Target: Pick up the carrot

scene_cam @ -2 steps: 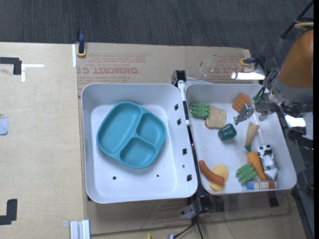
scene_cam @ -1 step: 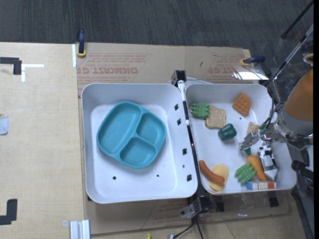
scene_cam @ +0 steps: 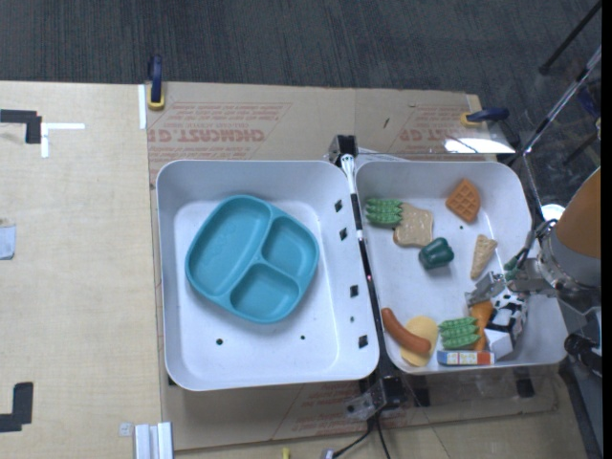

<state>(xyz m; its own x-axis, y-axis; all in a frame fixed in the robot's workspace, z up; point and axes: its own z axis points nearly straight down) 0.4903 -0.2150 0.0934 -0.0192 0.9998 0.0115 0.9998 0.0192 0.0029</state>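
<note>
Camera view: carrot seemingly between lowered gripper jaws.

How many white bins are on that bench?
2. The left shallow white plastic bin holds a blue divided plate. The right shallow white plastic bin, touching it, holds the toy food.

You see the arm as a rounded orange band over a grey wrist section. The gripper below it is small and cluttered: silvery metal parts near the top, black and white blocks beneath. Finer detail is too blurred to tell.
</note>
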